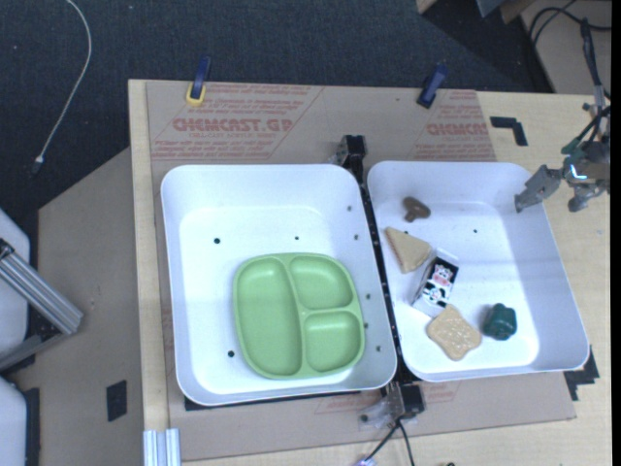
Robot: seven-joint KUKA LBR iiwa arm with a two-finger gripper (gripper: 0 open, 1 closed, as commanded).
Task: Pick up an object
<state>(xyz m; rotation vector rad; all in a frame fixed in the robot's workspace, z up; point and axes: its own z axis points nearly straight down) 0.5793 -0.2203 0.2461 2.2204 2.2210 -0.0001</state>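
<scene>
Seemingly apart-fingered and holding nothing, the grey two-finger hand point(555, 188) hovered at the right white bin's point(553, 260) two-o'clock rim. Crowded toast-like tan slice point(453, 333), black-and-white carton point(438, 285) and dark green lump point(501, 321) risked a fouled grasp.

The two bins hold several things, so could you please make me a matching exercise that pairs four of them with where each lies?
Things:
1. green divided plate
2. dark green toy
3. small brown lump
4. black and white card

Places:
A. far side of the right bin, near the divider
B. left bin
C. near right part of the right bin
D. middle of the right bin, between the tan wedge and the cracker

Pairs: 1-B, 2-C, 3-A, 4-D
</scene>
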